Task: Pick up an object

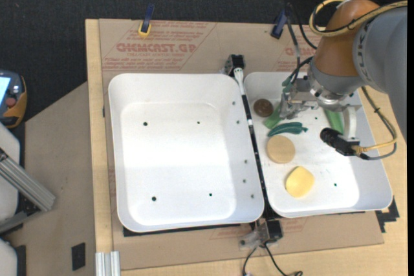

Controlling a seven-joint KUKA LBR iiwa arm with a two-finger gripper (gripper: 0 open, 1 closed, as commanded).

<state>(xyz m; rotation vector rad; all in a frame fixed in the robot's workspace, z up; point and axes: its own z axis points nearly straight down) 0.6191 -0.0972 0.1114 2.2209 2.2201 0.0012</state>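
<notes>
The gripper [292,105] is hanging low in the right bin [362,194], just above a green piece [274,118] (whether it is gripping, I cannot tell). Below that green piece are lying a teal strip [288,128], a tan disc [281,150] and a yellow lump [299,181]; a brown ball [262,106] is sitting left of it.

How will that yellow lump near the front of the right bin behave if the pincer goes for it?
The yellow lump looks rounded and smooth, so it may slip or squirt out of a pinch. It seems somewhat domed with a flat base, so probably it slides rather than rolls. It lies apart from the tan disc, so a nudge shouldn't disturb much.
</notes>
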